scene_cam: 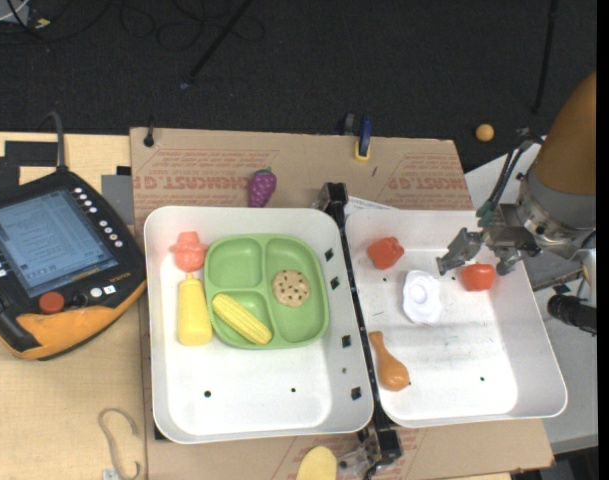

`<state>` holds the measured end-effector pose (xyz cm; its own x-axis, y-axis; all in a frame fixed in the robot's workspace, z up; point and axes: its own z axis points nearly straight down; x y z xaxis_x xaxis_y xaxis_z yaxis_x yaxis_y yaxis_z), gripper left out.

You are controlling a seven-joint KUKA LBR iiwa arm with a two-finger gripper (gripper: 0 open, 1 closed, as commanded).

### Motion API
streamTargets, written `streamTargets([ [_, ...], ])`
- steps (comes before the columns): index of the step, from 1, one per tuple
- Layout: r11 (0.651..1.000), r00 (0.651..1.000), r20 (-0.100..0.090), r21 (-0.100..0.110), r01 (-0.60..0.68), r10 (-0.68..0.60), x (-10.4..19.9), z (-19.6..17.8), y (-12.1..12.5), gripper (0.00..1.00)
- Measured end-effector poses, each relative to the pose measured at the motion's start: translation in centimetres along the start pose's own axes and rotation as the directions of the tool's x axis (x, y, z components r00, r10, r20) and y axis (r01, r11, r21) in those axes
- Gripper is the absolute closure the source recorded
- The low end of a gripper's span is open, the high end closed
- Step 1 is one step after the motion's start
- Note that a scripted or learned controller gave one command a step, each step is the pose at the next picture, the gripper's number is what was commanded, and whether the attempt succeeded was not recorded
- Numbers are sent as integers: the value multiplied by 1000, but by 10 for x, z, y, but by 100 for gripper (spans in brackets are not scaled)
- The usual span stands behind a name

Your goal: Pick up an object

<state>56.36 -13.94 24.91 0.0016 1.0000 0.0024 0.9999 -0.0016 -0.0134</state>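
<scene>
The pincer (pixel 478 258) is seen spread open in the right bin (pixel 544 368), just above a red toy (pixel 477 277), nothing gripped.

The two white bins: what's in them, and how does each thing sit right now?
Green divided plate: flat in left bin.
Cookie: in plate's right compartment.
Corn cob: lying across plate's lower compartment.
Yellow bottle: lying beside plate.
Gripper: over right bin, above a red toy.
White toy: resting on bin floor.
</scene>
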Motion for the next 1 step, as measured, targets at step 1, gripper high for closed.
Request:
streamTargets([
  [1,1000,1000,2,-12,2,-2,0,-6,2,0],
])
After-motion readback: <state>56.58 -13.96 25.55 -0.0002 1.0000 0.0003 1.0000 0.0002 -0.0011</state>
